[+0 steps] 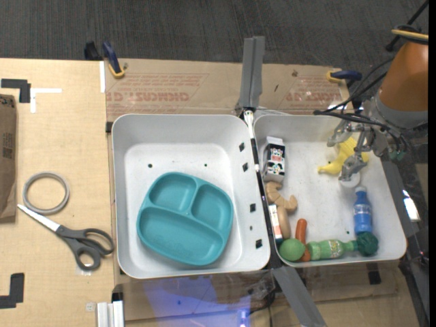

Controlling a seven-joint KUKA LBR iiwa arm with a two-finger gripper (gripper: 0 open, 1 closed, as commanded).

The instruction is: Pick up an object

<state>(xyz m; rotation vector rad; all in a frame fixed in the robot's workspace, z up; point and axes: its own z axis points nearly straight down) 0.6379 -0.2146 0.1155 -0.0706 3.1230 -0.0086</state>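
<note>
1. A dark grey carpeted floor (pixel 204 12) is running across the top of the view.
2. A light wooden bench top (pixel 54 135) is taking up the left side, with black corner marks (pixel 15 87) showing on it.
3. A sheet of brown cardboard (pixel 177 87) is lying behind the bins.
4. A bluish-purple glow (pixel 197 302) is shining at the bottom edge.

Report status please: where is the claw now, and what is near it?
Claw low over right bin, at yellow banana toy. Grasp not confirmed. Blue bottle close below; teal plate alone in left bin.
</note>
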